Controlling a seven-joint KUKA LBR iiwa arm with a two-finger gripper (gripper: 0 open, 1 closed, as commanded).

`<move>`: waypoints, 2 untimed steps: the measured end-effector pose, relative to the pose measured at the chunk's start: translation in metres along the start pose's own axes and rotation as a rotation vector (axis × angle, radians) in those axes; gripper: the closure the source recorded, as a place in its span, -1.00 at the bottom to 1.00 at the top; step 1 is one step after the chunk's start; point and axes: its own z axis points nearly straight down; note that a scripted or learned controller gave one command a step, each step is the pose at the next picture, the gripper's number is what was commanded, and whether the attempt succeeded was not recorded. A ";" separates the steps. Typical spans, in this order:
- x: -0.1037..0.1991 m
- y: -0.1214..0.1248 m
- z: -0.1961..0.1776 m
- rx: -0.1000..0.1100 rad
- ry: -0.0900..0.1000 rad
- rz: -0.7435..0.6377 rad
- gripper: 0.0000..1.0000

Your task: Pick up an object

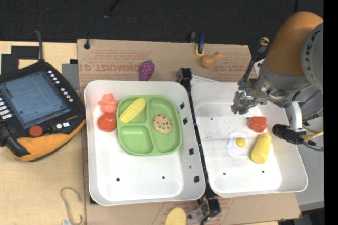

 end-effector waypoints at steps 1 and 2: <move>-0.001 0.000 -0.035 0.002 0.000 0.000 1.00; 0.059 0.011 -0.037 0.004 0.003 -0.004 1.00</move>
